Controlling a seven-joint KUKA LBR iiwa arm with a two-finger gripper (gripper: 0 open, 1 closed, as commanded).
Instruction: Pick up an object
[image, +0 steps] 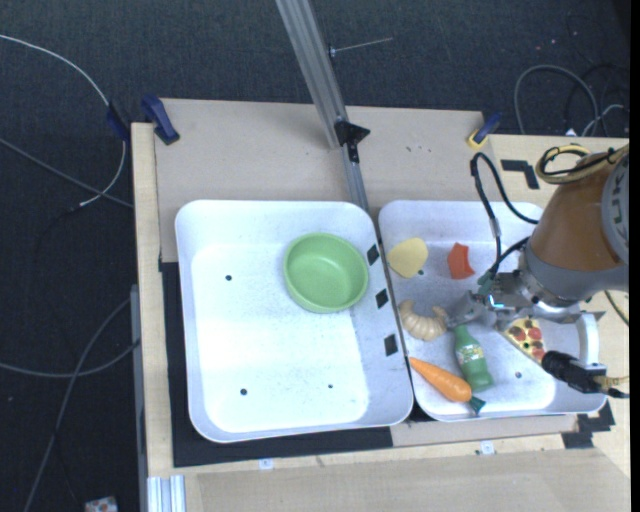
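the left bin (270, 400) is sitting there with just a green bowl (326, 271) in it, up near its top right corner, well apart from the action. the right bin (440, 214) is where everything is crowding together, and the arm (580, 240) is reaching down into it from the right, its orange band hanging over the bin's right side.

the gripper (468, 312) is pointing left into the middle of the clutter, just above the green bottle (472, 360) and right next to the beige knobbly piece (424, 322). nothing is showing between its fingers, and how wide they are standing is too small and dark to call, so that one is staying a cannot tell.

the pickable stuff is all packed in the right bin: the bottle lying near the front wall, the carrot (440, 378) lying slantwise just beside it and probably touching, a pizza slice (525, 338) half under the wrist, a yellow round piece (408, 257) and a small red piece (460, 261) further back.

what is looking risky: the gripper is hovering between the bottle and the beige piece, so closing there could be pinching air or nudging both apart. the bottle is round and lying down, so it is likely rolling toward the carrot if clipped off centre. the wrist cables are also dangling close over the pizza slice and could be dragging it.
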